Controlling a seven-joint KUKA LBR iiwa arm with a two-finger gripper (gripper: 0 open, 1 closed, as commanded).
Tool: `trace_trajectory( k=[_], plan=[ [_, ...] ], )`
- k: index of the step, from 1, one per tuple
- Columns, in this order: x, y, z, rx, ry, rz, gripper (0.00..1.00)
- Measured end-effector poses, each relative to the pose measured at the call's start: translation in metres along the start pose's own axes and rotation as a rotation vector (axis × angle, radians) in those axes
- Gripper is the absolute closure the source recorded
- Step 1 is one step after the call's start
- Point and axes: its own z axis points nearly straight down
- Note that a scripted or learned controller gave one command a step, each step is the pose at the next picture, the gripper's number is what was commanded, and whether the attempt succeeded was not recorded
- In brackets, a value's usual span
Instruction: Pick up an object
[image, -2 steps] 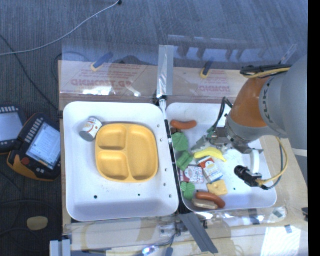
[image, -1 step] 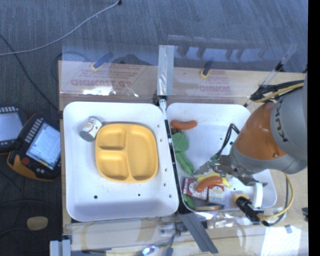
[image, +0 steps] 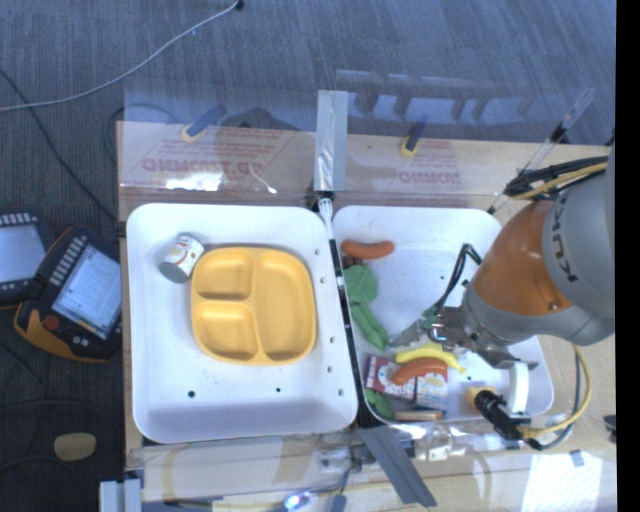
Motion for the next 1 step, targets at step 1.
trace_trajectory(
  k=[1],
  plan=[
    [0.0192,0.0338,0.0099,0.009,0.000,-0.185,1.00]
  ],
)
